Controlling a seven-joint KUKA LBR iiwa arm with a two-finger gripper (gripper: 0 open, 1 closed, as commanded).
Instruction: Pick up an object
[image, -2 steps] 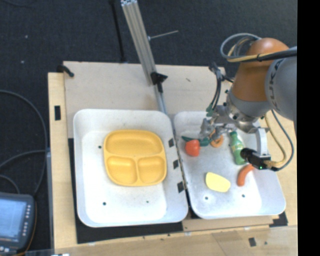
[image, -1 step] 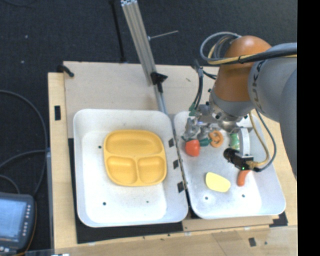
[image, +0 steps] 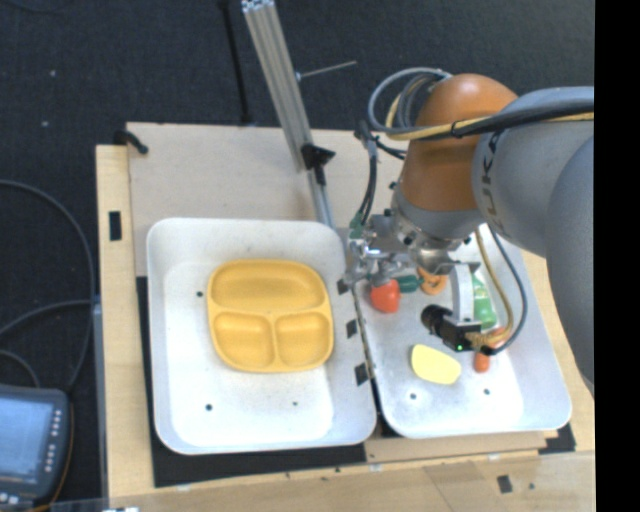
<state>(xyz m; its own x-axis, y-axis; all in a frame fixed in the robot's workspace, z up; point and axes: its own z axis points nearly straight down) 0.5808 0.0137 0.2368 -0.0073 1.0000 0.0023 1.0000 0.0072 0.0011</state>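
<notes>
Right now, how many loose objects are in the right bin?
4 visible: a red one under the wrist, a yellow one in front, a green one, a small orange one. The arm may hide more.

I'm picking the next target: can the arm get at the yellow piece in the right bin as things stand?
Probably yes. The yellow piece lies flat in the right bin with bare floor around it and nothing on top. The gripper hangs in the same bin, over by the red piece, so a short move should do.

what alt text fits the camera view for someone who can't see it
A grey and orange arm reaches down into the right bin, near a red object and a yellow one. The left bin holds a yellow divided tray.
</notes>
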